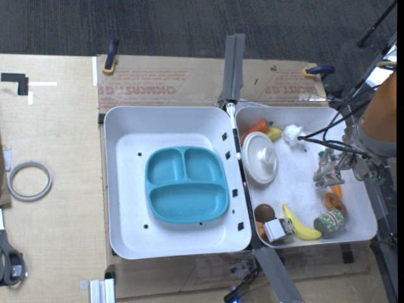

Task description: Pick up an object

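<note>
Hand (pixel 328 172) hovers just above orange toy (pixel 334 197) in right bin (pixel 303 163); grip state unclear

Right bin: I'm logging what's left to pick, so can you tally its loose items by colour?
White: 2, lidded bowl, crumpled wad
Orange: 2
Yellow: 2, banana, small piece
Brown: 1
Green patterned: 1
Total: 8

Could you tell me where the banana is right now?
The banana lies at the right bin's near edge, beside the green patterned object.
</note>
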`<state>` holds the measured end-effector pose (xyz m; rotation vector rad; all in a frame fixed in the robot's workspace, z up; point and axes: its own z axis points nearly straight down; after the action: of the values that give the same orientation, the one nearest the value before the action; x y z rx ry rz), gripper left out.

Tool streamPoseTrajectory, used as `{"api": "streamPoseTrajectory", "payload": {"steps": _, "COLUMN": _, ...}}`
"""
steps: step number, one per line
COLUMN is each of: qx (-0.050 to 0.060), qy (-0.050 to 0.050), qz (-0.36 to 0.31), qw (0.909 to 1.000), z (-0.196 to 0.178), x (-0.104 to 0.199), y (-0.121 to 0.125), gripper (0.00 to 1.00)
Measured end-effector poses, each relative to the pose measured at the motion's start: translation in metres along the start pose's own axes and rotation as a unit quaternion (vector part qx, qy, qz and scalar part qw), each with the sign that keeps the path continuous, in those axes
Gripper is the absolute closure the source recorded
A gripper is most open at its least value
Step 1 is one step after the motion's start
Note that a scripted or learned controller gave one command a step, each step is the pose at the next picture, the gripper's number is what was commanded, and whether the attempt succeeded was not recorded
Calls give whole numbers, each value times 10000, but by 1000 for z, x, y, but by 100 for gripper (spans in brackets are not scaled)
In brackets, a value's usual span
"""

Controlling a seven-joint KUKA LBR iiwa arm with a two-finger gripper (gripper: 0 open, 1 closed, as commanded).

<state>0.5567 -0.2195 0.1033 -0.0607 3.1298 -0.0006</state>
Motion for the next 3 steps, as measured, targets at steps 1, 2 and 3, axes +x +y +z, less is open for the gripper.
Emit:
{"api": "streamPoseTrajectory", "payload": {"steps": 1, "qx": -1, "qy": 1, "qz": -4, "qw": 10000, "z": 0, "x": 0, "y": 0, "gripper": 0}}
{"api": "streamPoseTrajectory", "payload": {"steps": 2, "qx": -9, "qy": 39, "qz": 88, "qw": 10000, "z": 11, "x": 9, "y": -1, "gripper": 0}}
{"api": "streamPoseTrajectory", "payload": {"steps": 3, "qx": -6, "qy": 8, "qz": 98, "qw": 10000, "z": 0, "x": 7, "y": -1, "gripper": 100}}
